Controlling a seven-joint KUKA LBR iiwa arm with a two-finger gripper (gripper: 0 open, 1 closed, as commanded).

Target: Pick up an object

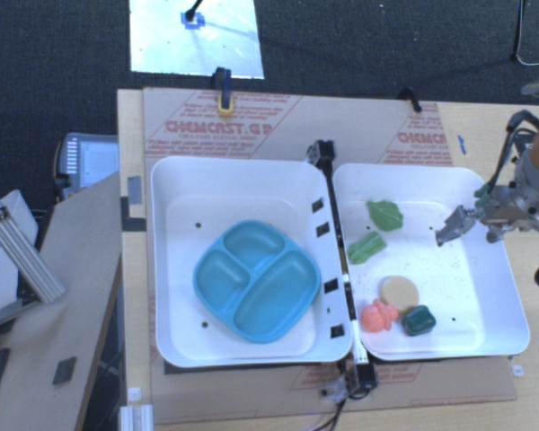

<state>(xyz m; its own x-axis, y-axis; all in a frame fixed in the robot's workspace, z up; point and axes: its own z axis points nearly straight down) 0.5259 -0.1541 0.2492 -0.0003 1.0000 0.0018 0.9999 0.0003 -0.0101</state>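
The right bin (494,321) holds several small toys: a light green lump (385,214) near the back, a green pickle-shaped piece (366,247) below it, a tan disc (399,292), a pink figure (378,316) and a dark green block (419,321) at the front. My gripper (455,225) hangs over the right bin's upper right part, to the right of the green toys and apart from them. Nothing shows between its fingers.
The left bin (175,196) holds a blue divided plate (256,281). A black-clipped divider (332,241) runs between the two bins. Cardboard (278,124) lies under them, and the arm (530,187) comes in from the right.
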